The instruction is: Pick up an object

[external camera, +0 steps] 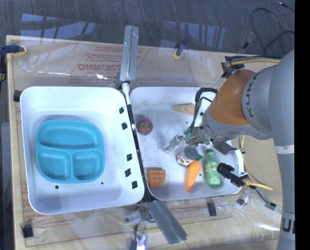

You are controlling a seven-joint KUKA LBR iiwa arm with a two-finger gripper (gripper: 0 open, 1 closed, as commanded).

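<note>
Right now I see the arm (pixel 259 103) reaching in over the right bin (pixel 160 100), with its orange band (pixel 230 105) above the wrist and the end effector (pixel 183 142) lowered into the middle of that bin. Its metal parts sit low among the objects, and I cannot tell whether it is open or closed, or whether anything is caught in it.

Several things lie in the right bin. A carrot (pixel 193 174) lies tilted just below the end effector, its thick end up near a small round silvery object (pixel 186 155) that sits right at the tool. Just beside the carrot, on its right, a green bottle (pixel 212 168) lies with its cap toward the wrist. A waffle (pixel 156 177) rests near the bin's lower left corner, close to the divider. A dark reddish ball (pixel 144 125) sits near the left wall, well apart from the tool. A pale tan, elongated piece (pixel 183 108) lies near the far wall, just beside the black cable (pixel 197 108) running down the wrist.

The left bin (pixel 30 108) holds a blue compartment tray (pixel 69 150). Both bins stand on the surface (pixel 66 61), which is covered with clear sheeting.
</note>
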